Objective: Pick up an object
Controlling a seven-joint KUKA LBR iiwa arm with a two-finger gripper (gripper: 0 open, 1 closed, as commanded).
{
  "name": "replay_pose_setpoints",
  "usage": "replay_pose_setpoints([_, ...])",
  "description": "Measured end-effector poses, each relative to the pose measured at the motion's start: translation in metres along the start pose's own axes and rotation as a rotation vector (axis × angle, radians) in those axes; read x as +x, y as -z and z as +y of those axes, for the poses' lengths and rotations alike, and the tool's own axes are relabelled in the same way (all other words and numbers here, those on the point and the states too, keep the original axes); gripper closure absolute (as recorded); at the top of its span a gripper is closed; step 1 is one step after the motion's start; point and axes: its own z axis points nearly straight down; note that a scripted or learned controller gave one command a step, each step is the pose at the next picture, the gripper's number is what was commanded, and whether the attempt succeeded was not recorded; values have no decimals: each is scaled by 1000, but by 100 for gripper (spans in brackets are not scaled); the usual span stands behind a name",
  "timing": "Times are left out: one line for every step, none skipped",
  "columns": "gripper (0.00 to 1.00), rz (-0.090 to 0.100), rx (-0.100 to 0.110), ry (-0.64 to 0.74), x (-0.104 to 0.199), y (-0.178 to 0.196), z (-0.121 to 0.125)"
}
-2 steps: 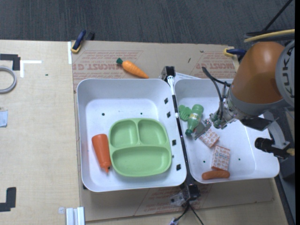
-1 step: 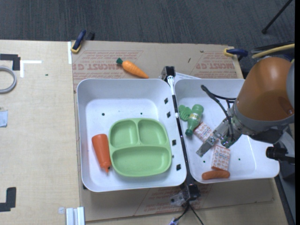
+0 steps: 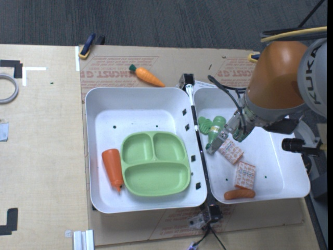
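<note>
Gripper [image 3: 225, 139] low in the right bin [image 3: 291, 189], beside the boxes.
Taking the right bin's front rim as mark: an orange sausage-shaped toy [image 3: 239, 194] lies just behind it, a patterned box [image 3: 244, 175] behind that, a second box [image 3: 230, 151] touching the gripper, green toy [image 3: 212, 125] farthest; bare floor stretches rightward. Finger state: cannot tell.
</note>
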Motion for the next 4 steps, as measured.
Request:
replay_pose_setpoints([0, 2, 1, 302, 50, 0, -22])
replay_pose_setpoints([0, -1, -1, 453, -2, 0, 10])
replay_pose_setpoints([0, 1, 0, 817, 21, 0, -46])
replay_pose_setpoints([0, -1, -2, 1125, -6, 0, -16])
